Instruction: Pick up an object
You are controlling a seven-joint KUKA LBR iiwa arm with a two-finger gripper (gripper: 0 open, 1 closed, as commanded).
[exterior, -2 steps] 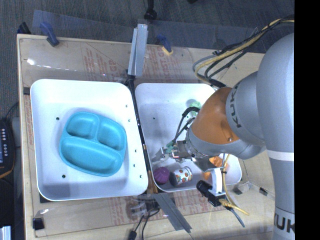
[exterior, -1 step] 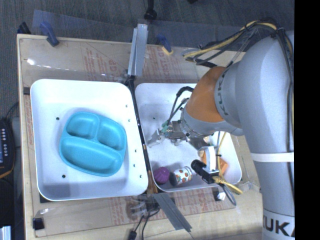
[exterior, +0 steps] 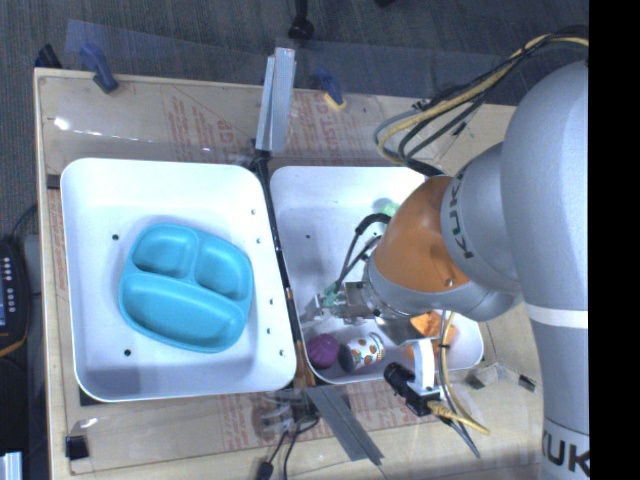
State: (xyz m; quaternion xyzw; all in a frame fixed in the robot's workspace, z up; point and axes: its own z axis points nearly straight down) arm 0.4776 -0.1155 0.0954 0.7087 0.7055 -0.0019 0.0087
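the claw (exterior: 335, 303) hangs low in the right bin (exterior: 300, 208), just above a purple ball (exterior: 323, 349) and small jar (exterior: 362, 352); cannot tell its opening.

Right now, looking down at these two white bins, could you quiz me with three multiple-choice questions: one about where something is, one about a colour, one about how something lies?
1. Where is the blue divided tray?
A. in the left bin
B. in the right bin
C. on the floor

2. What colour is the small round thing at the right bin's near edge?
A. yellow
B. purple
C. white

3. How does the little patterned can beside it rest?
A. standing inside the blue tray
B. stacked on the purple thing
C. lying on its side on the bin floor

Answers:
1 A: the tray fills the middle of the left bin.
2 B: it is plainly purple against the white floor.
3 C: its long side lies flat on the floor, next to the purple thing.
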